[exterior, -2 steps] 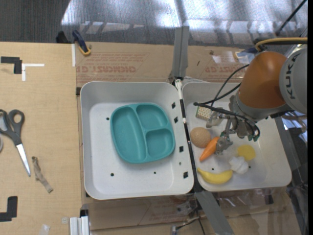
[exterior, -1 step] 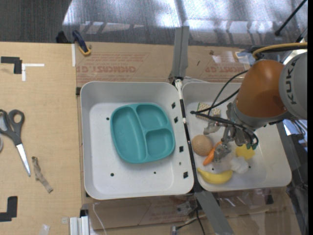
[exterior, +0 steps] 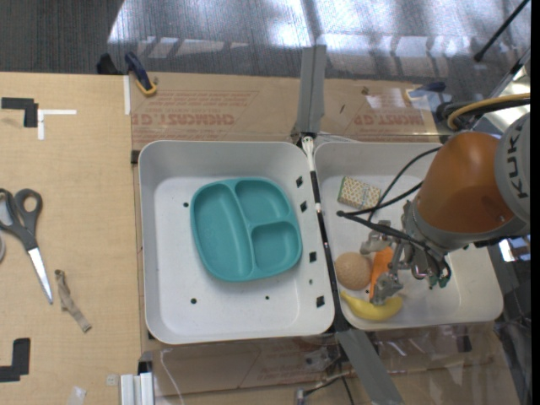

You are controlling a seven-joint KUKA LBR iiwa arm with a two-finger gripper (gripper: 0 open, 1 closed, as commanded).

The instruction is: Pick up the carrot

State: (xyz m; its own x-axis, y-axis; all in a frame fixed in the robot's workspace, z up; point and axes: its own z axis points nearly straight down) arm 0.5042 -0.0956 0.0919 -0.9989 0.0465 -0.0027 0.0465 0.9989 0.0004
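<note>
Item: slender orange carrot (exterior: 380, 267), lying in the right white plastic bin (exterior: 472, 306), at about 4 o'clock in the view. Neighbours: tan egg-like ball (exterior: 353, 271) touching at its 9 o'clock; yellow banana (exterior: 371, 307) at its 6 o'clock; speckled sponge block (exterior: 359, 193) at its 12 o'clock, apart. Left white bin (exterior: 160, 251) carries a teal compartment plate (exterior: 246, 229).

Tool (exterior: 386, 283): low over the carrot's lower end; whether it is wide, narrow or gripping cannot be told.

Step, as judged: grasp at the carrot. Next calls for a firm closure, then a straight lift clear of ball and banana.
</note>
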